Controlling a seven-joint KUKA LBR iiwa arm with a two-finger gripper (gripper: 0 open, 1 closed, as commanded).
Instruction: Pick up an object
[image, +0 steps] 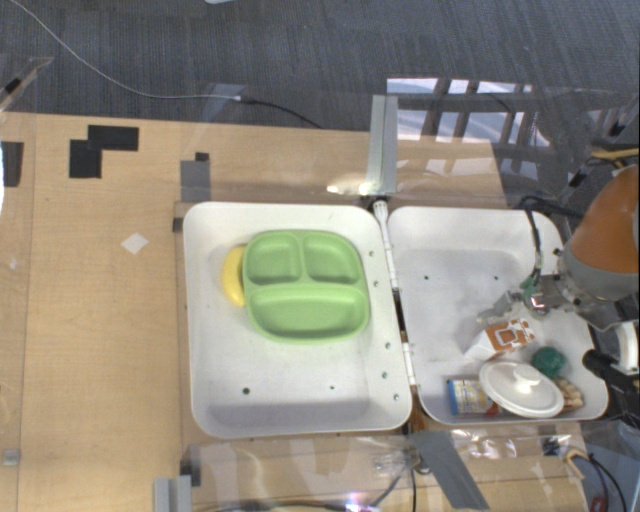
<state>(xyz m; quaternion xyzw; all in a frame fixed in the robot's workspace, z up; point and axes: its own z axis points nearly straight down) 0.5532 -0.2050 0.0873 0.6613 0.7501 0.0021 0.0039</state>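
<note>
The right bin (450, 260) holds a small pile in its near right corner: a white round bowl (520, 389), a small can with a blue label (467, 396), an orange and white packet (508, 335), a dark green round object (547, 360) and a brown piece (571, 397). My gripper (537, 296) hangs at the right side of this bin, just above and beyond the packet. The orange band of the arm (608, 238) rises behind it.
The left bin (220, 390) carries a green divided plate (304, 283) with a yellow banana-like object (233, 276) tucked under its left edge. A metal bracket (384, 150) stands behind the seam between the bins. Black cables run along the right side.
</note>
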